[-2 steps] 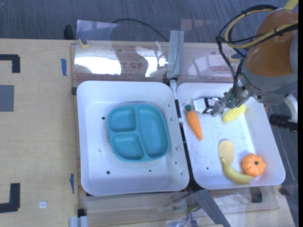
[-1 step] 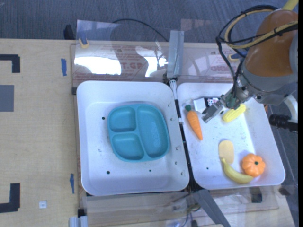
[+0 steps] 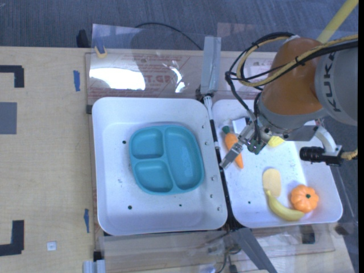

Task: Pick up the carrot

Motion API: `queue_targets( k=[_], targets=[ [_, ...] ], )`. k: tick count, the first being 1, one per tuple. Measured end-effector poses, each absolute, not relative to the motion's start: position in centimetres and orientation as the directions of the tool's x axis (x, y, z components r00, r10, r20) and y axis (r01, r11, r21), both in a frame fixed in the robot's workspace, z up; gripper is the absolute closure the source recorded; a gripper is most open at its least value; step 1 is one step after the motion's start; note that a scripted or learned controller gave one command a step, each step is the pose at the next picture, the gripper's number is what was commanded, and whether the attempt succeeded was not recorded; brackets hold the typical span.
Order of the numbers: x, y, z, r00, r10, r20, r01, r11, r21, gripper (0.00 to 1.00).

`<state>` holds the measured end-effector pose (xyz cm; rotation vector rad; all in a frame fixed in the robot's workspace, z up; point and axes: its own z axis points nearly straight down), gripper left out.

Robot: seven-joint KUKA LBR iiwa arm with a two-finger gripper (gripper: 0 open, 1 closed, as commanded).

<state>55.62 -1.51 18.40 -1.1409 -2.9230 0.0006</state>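
The carrot (image 3: 231, 141) is small and orange with a green top, and lies in the right bin (image 3: 318, 169) near its left wall. My gripper (image 3: 238, 151) reaches down from the right and sits directly over the carrot, covering its middle. Orange shows on both sides of the gripper, at the upper left and at the lower tip (image 3: 240, 162). The carrot looks to be resting on the bin floor.
A yellow banana (image 3: 277, 198) and a small orange pumpkin (image 3: 304, 198) lie in the right bin's lower part. A yellow piece (image 3: 276, 142) peeks out beneath the wrist. The left bin (image 3: 108, 152) holds a blue divided plate (image 3: 166, 158). Cables loop above the arm.
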Motion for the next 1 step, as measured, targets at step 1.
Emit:
queue_targets(
  k=[1],
  targets=[
    [55.81,-1.59,19.59,-0.734,0.679,-0.002,0.679,0.734,0.004,1.0]
  ],
)
